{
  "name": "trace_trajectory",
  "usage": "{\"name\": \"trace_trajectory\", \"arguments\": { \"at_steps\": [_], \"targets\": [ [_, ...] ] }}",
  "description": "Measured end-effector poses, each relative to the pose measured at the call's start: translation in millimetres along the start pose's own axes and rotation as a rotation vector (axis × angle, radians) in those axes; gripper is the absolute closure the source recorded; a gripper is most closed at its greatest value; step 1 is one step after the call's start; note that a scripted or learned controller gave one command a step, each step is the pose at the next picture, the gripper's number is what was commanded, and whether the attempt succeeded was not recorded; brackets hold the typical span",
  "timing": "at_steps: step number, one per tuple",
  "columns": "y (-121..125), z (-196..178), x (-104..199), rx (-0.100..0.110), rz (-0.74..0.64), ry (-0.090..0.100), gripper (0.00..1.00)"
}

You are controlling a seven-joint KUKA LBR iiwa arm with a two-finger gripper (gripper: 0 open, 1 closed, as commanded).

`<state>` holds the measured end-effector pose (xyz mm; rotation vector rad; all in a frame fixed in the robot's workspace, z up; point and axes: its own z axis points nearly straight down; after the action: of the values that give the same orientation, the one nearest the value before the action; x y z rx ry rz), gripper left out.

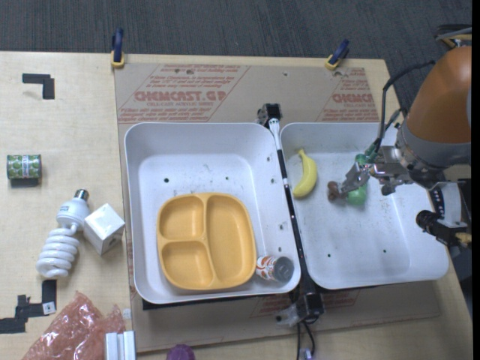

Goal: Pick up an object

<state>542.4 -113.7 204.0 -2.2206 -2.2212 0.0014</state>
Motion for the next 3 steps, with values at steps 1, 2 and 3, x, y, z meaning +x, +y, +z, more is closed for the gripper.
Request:
{"name": "trace_trajectory", "arguments": {
  "at_steps": [1,2,3],
  "targets": [
    [49,96,-3,-0.019,0.000,-0.005,0.00],
    [49,86,-4,-0.020,0.002,-0.005,1.00],
    [5,12,58,-0.002,0.001,-0.001,1.00]
  ]
}}
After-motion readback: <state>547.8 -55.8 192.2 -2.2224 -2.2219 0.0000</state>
